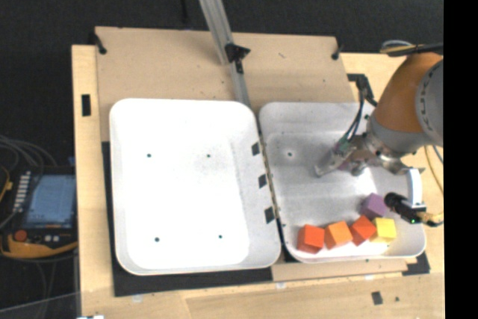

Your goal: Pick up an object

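1. Below the gripper [336,160], along the near wall of the right bin [299,123], five blocks sit in a row: red block [311,237], orange block [338,234], red-orange block [363,228], yellow block [385,228], and purple block [374,203] just behind them. They look crowded against the rim, likely awkward to grasp.
2. Nothing shows between the gripper's two parts; how far it is parted I cannot tell, since it blurs into the grey wrist.
3. Left of the gripper lies the left bin [187,183], bare white.
4. Right of the gripper, the arm [403,108] is cut off by the frame, and a small black fitting overlaps the purple block's edge.
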Robot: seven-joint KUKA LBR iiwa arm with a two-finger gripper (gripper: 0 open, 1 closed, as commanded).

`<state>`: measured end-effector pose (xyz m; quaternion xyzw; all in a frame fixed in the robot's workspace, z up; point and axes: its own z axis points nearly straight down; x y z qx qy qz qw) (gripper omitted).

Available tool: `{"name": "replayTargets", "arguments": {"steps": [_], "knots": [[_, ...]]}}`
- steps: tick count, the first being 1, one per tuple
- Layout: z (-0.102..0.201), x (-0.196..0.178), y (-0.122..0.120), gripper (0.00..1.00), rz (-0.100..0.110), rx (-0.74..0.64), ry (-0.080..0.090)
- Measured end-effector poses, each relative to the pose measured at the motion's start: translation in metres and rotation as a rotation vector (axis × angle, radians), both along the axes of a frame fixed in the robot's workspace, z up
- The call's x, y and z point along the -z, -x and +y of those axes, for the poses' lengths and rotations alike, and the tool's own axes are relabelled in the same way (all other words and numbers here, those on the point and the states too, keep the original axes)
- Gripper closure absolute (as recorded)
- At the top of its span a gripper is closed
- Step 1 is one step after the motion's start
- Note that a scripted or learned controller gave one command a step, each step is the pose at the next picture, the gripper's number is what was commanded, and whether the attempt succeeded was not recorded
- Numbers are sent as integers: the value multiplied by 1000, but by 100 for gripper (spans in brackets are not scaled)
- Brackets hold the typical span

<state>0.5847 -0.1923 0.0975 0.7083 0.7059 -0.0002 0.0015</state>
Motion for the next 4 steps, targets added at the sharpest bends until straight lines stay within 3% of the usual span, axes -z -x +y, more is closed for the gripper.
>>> {"name": "replayTargets", "arguments": {"steps": [1,2,4], "knots": [[-2,-12,-1,100,-5,6,1],[-11,-63,-9,100,-5,2,1],[0,-171,-24,100,-6,-8,1]]}}
